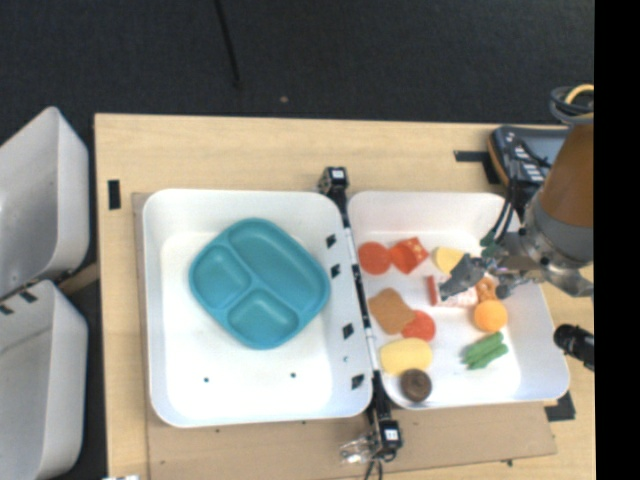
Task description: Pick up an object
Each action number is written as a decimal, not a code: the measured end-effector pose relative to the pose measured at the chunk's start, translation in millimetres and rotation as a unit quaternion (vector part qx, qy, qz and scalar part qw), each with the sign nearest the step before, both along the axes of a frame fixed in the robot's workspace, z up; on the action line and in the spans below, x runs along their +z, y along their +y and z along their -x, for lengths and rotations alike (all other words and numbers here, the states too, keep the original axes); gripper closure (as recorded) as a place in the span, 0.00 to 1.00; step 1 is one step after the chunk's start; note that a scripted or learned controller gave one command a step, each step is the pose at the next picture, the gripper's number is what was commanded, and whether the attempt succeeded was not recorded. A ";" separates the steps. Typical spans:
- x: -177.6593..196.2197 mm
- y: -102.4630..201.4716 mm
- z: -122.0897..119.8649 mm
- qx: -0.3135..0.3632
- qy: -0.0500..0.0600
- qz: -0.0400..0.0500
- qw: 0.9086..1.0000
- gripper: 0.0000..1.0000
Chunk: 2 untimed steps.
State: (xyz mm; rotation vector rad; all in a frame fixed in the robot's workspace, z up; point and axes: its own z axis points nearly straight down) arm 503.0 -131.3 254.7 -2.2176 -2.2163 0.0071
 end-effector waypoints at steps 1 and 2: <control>3.2 0.1 -1.7 0.001 -0.004 0.001 1.000 0.00; -60.3 1.4 0.4 0.000 -0.001 0.000 1.000 0.00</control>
